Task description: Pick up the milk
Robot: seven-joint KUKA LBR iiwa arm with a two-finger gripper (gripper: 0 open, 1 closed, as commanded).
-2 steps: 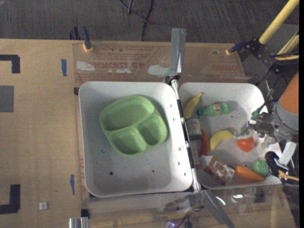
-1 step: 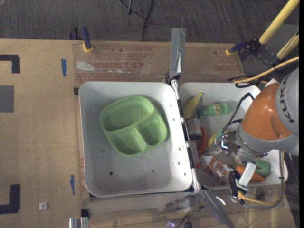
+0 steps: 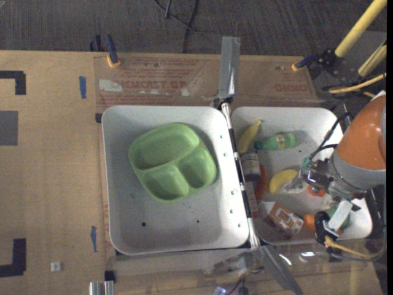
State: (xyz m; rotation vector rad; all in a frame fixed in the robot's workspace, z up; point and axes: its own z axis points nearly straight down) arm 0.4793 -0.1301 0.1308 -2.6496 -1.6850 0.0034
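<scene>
The milk (image 3: 283, 219) looks like a small white carton with a red-brown print, lying on its side near the front edge of the right bin (image 3: 277, 117). My gripper (image 3: 314, 180) hangs over the middle right of that bin, behind and to the right of the carton and apart from it. Its metal head sits right beside a yellow fruit (image 3: 283, 180). The grey arm with its orange band (image 3: 367, 141) hides the bin's right side.
The right bin also holds a banana (image 3: 249, 136), a green bottle (image 3: 276, 142), a dark bottle (image 3: 250, 164) and an orange item (image 3: 309, 222) beside the carton. A green divided plate (image 3: 172, 161) lies in the left bin (image 3: 123, 220).
</scene>
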